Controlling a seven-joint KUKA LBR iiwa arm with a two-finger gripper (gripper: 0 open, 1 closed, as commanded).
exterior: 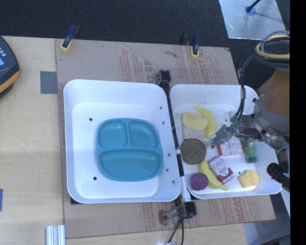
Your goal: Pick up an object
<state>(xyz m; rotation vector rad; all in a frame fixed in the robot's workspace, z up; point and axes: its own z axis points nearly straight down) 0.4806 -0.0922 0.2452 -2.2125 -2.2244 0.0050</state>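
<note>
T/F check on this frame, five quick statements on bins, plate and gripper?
1. The blue divided plate lies in the left bin. True.
2. The purple ball sits at the far edge of the right bin. False: it lies near the front edge, beside a banana.
3. The gripper is above the right bin. True.
4. The plate holds a brown round patty. False: the patty lies in the right bin, by the divider.
5. Two bananas are in the right bin. True: the other banana lies farther back.
</note>
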